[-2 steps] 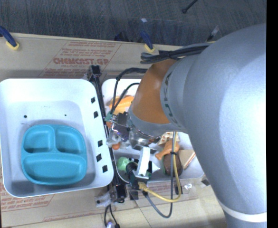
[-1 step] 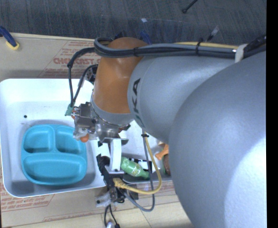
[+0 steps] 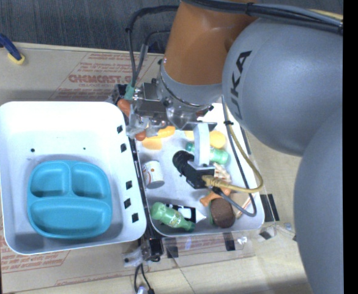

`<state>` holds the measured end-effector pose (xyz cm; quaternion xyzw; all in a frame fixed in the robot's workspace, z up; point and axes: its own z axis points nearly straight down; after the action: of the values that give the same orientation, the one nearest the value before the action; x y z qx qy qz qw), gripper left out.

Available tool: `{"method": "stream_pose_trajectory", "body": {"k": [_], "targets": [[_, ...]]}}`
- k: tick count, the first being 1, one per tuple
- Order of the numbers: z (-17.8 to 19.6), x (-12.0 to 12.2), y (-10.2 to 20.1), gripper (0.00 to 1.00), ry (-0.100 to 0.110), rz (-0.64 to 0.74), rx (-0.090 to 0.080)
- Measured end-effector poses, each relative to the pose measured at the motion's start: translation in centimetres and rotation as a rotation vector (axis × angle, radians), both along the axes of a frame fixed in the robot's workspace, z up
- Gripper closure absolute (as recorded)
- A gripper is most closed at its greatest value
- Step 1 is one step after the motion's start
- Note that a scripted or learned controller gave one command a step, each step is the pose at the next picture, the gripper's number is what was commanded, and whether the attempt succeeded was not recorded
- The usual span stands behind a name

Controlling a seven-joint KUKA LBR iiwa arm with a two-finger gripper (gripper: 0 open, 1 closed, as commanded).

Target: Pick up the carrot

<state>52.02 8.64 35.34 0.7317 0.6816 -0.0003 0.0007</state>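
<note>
My gripper [image 3: 144, 120] hangs low over the far left corner of the right bin [image 3: 252, 222], with the big grey and orange arm covering much of that bin. Just below it lies an orange and yellow piece [image 3: 155, 141], which may be the carrot; the gripper body hides part of it. A small red-orange bit [image 3: 124, 106] peeks out at the bin's rim to the left of the gripper. Another narrow orange piece [image 3: 211, 196] lies further forward, beside a brown rounded thing [image 3: 223, 212].
The right bin also holds a small white can [image 3: 153, 173], a green bottle [image 3: 169, 217], a yellow item [image 3: 218, 141] and a green item [image 3: 219, 158]. A blue divided tray [image 3: 71, 198] sits in the left bin [image 3: 19, 121]. A blue and yellow tool [image 3: 10, 49] lies on the bench's far left.
</note>
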Motion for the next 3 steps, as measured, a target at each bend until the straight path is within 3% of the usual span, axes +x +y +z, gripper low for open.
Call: {"method": "stream_pose_trajectory", "body": {"k": [1, 2, 3], "targets": [[-13.4, -4.8, 1.9, 1.0, 0.025, 0.087, -0.001], [0.4, 4.4, -1.1, 1.0, -0.001, 0.361, -0.001], [-15.2, -0.7, -3.5, 1.0, 0.022, 0.166, 0.001]]}}
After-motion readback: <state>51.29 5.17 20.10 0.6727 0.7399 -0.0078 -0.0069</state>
